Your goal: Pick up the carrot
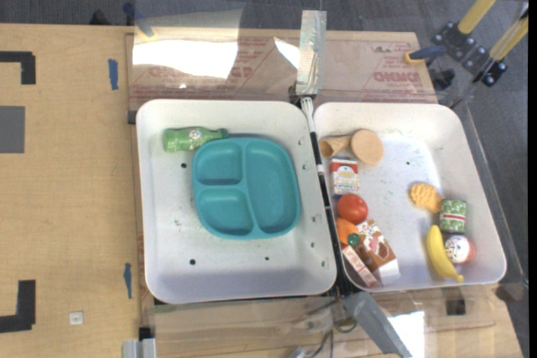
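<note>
**Carrot not yet lifted: it lies in the right bin**

Nearest the camera, along the front of the right bin (482,180), a brown-and-red snack packet (373,254) lies at a slant, with a yellow banana (440,252) and a small red-and-white ball (460,247) off to its right. Just behind the packet, close against the bin's left wall, sits a small orange piece with a touch of green. I take this for the carrot (344,230), though the packet overlaps part of it and its shape is hard to read. A red tomato (352,208) touches it on the far side.

Farther back stand a green can (454,215), an orange-yellow ridged piece (424,196) and a small carton (345,176). A round tan item (367,147) and a tan cone (334,147) sit at the rear.

The left bin (159,264) holds a teal divided plate (246,184) and a green bottle (191,138) behind it.

By my reading the task is at its start: the carrot rests among its neighbours and nothing grips it. The approach, the grasp and the lift all remain. The crowding by the tomato, the packet and the wall looks likely to make the grasp awkward.
</note>
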{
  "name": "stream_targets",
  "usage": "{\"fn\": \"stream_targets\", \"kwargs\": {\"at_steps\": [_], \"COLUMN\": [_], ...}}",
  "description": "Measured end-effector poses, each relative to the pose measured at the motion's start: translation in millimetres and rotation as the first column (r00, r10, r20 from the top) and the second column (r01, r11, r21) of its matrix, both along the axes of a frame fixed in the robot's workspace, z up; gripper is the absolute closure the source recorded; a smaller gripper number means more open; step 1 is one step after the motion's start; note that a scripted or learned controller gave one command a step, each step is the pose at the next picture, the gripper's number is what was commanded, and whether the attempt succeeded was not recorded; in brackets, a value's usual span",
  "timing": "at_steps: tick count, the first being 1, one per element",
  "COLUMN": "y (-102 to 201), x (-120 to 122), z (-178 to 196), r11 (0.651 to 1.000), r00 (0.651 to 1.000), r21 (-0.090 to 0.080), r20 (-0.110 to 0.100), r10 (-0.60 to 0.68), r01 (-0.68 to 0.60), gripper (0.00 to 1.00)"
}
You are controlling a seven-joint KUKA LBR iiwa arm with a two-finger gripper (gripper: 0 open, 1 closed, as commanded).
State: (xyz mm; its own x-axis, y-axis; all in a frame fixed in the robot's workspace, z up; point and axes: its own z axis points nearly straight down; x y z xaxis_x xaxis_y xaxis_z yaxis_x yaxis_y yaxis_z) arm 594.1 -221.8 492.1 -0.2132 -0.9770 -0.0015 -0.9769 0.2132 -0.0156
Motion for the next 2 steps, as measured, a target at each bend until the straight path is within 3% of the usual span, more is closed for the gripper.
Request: {"fn": "stream_targets", "kwargs": {"at_steps": [1, 2], "y": [-0.9, -0.9], "x": [-44.5, -111.3], "z": [-24.6, -21.7], "r11": [0.975, 0.924], "r00": [0.975, 0.924], "r21": [0.004, 0.002], "r20": [-0.012, -0.012], "r10": [0.222, 0.381], "r01": [-0.222, -0.381], "gripper": [1.00, 1.00]}}
